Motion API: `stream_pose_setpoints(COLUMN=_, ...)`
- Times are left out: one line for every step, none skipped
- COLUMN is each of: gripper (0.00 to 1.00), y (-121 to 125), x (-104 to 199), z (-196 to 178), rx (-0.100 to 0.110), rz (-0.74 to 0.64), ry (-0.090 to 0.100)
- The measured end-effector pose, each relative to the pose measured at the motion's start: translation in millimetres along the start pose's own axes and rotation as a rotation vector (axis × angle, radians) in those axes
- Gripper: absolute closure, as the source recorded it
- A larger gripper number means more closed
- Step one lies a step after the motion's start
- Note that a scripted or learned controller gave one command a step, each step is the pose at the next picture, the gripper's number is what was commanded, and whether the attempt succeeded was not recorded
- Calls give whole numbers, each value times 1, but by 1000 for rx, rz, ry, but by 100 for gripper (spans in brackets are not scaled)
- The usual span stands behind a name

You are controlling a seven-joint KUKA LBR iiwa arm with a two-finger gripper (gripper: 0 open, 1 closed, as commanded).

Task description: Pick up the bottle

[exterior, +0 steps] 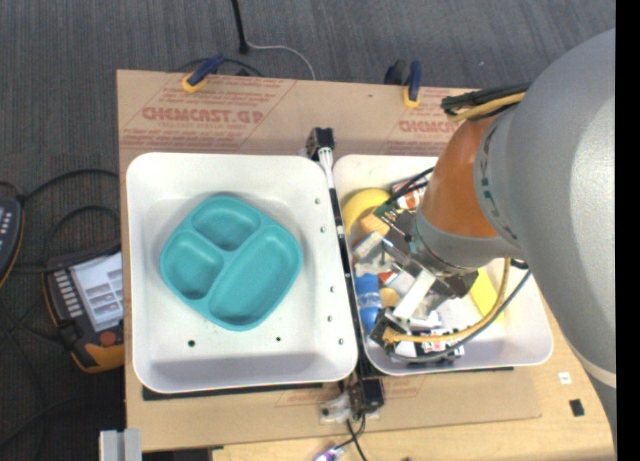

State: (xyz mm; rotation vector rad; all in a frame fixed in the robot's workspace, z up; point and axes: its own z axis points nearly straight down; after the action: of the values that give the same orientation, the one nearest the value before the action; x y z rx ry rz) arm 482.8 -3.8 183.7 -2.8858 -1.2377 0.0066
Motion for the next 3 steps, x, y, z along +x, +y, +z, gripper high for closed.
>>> stream_pose_setpoints(gripper=0, y=-40, x=42, z=0, rx=0, rz=-115, ry=0)
stream_pose_setpoints(gripper=100, y=-40, x=42, z=-9, rx=1, rz=-115, ry=-3)
stream_pose_setpoints(gripper=0, y=-40, x=42, z=-9, rx=1, rz=-115, ry=-3)
